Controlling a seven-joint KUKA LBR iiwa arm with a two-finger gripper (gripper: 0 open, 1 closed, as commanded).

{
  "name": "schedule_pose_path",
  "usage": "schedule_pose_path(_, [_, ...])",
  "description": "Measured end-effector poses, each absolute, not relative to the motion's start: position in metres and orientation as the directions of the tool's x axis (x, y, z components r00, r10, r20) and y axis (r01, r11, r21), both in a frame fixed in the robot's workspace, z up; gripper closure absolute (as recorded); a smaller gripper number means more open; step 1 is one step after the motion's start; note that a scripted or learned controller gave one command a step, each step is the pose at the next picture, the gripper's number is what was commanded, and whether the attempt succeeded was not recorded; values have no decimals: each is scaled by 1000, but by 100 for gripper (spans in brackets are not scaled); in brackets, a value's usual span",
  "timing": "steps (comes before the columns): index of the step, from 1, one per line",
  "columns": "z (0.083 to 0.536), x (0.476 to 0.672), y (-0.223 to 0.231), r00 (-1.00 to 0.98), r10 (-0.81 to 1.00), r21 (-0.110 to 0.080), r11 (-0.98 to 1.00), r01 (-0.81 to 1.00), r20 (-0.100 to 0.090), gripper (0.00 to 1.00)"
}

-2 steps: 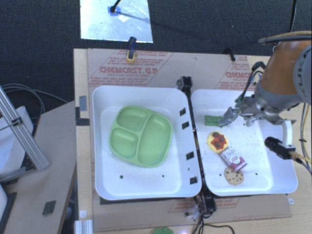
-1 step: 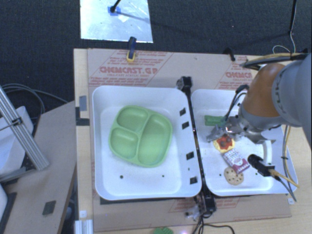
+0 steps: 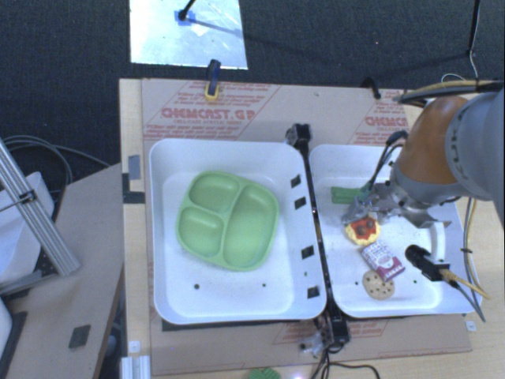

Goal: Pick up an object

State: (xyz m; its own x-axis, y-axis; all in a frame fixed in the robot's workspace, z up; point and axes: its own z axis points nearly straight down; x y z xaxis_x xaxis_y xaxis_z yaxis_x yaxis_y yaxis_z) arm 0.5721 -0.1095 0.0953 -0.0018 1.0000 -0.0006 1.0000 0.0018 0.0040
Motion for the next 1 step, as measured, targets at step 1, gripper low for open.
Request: schedule_pose_path(1, [190, 558, -65, -9, 1000, 10, 9, 1000, 1, 100])
